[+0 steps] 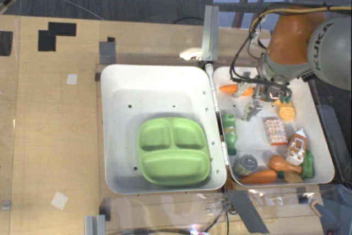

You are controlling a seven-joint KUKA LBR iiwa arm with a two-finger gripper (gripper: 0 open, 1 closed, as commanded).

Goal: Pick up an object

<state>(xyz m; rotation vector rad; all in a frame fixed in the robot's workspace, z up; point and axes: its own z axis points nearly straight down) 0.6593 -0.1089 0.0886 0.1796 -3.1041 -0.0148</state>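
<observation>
- While the grey arm is reaching in from 3 o'clock, its pincer (254,110) is hanging over the right white bin (324,165); its opening I cannot tell.
- Toy food is lying in that bin: an orange plastic carrot (227,88) at 10 o'clock of the pincer, a small pink printed box (275,131) at 4 o'clock.
- A green divided plastic plate (174,151) is sitting in the left white bin (118,118).

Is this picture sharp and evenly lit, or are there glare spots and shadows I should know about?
Camera view: a bright glare spot on the bench behind the bins; the green plate throws a soft shadow on the left bin; the gripper and the small items under it look slightly blurred; the right bin is evenly lit.
</observation>
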